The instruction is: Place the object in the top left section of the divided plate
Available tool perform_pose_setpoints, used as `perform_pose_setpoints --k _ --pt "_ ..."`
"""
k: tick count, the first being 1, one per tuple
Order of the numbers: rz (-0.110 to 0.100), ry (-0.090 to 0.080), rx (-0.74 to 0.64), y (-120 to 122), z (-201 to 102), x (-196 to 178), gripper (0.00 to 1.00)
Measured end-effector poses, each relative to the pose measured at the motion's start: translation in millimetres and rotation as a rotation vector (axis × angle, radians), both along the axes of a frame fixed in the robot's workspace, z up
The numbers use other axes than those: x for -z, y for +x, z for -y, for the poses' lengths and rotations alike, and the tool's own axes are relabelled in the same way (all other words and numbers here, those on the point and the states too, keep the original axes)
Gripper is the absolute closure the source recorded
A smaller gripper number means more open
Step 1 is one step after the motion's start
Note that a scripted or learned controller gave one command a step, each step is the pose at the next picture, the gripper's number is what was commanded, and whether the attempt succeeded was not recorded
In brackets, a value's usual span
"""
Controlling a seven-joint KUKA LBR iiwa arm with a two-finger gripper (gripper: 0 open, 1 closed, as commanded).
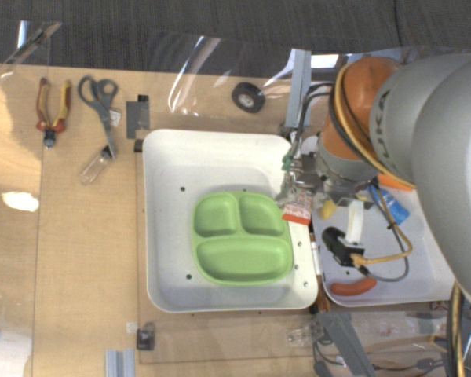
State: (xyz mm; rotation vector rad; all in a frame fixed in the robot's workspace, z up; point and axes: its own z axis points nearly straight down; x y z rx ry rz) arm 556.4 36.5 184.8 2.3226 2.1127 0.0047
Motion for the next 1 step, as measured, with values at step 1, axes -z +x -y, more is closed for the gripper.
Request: perform_pose_setpoints --k 1 --pt "0.001 0.000 -0.330 -1.9 -98.6 -22.6 1.00"
